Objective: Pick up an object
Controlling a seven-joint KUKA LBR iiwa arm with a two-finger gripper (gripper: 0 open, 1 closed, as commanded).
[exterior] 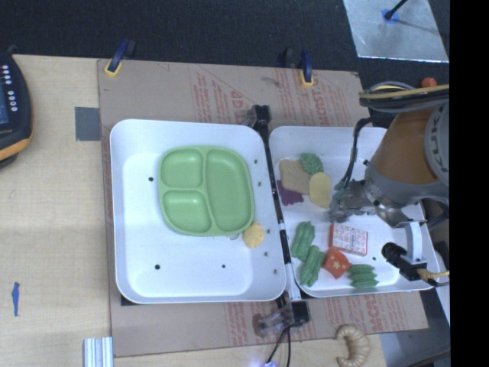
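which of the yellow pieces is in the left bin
The small yellow piece beside the green divided plate; the other, paler yellow piece lies in the right bin.

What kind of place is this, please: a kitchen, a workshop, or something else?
Most likely a robotics lab bench, not a kitchen. A grey arm reaches over two white bins holding toy food, the cardboard sheet under them is clamped down, and a control pendant lies on the left.
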